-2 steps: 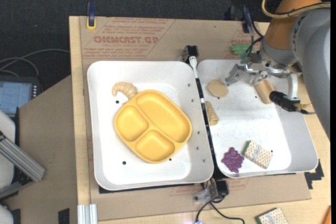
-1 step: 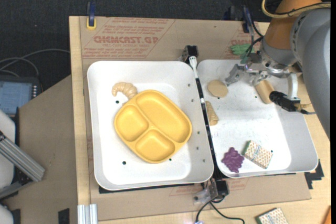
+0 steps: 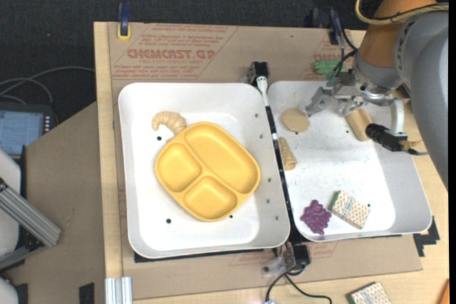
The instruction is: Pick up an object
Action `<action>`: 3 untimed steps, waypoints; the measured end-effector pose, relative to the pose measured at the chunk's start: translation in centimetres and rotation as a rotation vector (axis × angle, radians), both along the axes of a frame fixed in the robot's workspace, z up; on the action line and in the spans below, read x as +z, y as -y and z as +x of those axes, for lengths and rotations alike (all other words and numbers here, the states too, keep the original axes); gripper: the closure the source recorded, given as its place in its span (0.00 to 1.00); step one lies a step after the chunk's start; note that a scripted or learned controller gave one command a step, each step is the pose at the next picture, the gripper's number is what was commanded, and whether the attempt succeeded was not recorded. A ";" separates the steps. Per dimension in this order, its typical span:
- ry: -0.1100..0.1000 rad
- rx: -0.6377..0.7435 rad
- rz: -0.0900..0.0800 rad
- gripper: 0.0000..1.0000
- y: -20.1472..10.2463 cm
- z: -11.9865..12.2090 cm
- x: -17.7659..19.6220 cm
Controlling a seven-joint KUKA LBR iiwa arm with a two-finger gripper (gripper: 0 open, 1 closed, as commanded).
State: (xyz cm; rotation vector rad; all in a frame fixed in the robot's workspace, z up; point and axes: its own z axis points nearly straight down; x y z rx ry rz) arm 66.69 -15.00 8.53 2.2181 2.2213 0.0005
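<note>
My gripper (image 3: 329,107) hangs over the back of the right bin (image 3: 399,189), open, with nothing between its fingers. A round tan cookie (image 3: 295,120) lies just to its left. A tan bread roll (image 3: 358,123) lies just to its right, partly under the wrist. Against the bin's left wall rests a small tan stick (image 3: 286,153). Near the front of the same bin lie a purple grape bunch (image 3: 315,216) and a patterned block (image 3: 350,210). In the left bin (image 3: 135,174) a yellow divided plate (image 3: 206,169) sits with a tan croissant (image 3: 167,121) at its back left.
A green item (image 3: 326,68) sits on the bench behind the right bin. The grey arm with its orange band (image 3: 395,18) comes in from the upper right. A black part (image 3: 385,136) juts over the bin's right side. Bare white floor shows in the middle of the right bin.
</note>
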 end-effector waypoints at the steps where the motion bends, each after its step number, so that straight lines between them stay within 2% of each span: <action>1: 0.000 0.000 0.000 0.00 0.0 0.0 0.0; 3: 0.000 0.000 0.000 0.00 0.0 0.0 0.0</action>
